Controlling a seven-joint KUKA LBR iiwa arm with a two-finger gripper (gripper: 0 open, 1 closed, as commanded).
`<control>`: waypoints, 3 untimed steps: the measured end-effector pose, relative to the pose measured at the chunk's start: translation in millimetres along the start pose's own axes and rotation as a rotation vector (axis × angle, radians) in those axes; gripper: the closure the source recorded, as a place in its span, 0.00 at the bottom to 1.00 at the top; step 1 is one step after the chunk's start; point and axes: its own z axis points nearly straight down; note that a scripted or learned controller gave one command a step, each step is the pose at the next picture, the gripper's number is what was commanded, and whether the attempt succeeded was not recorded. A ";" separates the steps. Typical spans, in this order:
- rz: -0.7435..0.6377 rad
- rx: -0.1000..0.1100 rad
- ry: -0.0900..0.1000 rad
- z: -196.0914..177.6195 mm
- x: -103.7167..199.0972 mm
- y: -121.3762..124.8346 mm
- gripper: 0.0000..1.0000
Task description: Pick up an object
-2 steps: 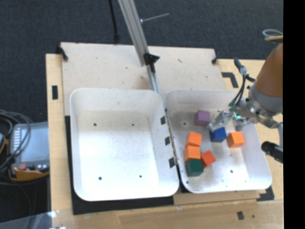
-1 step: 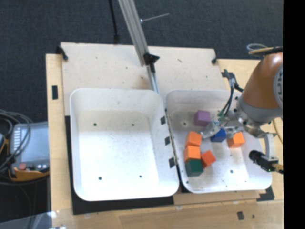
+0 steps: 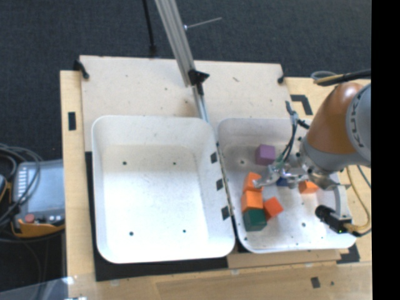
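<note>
Gripper [image 3: 279, 177] low in right bin [image 3: 250, 245], grip state unclear
I see orange block [image 3: 252, 199] just left and below it

Two white bins [image 3: 156, 127] sit side by side; the right one holds one purple block [image 3: 265, 153], one green block [image 3: 254, 219] and apparently four orange blocks [image 3: 252, 200].

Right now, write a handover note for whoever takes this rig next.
Gripper: low in the right bin, among the blocks; finger state unclear, no grasp visible.
Blocks, all in the right bin: purple toward the back, orange stack beside the green, small orange next to them, another orange under the wrist.
Left bin: nothing moved there.
Done: nothing lifted.
Left: grasp and raise one block.
</note>
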 end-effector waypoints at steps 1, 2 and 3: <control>-0.002 -0.016 -0.006 0.7 -2.2 4.9 0.00; 0.005 -0.017 -0.002 -8.0 -1.8 5.6 1.00; -0.005 -0.003 -0.003 -72.4 -3.5 10.6 1.00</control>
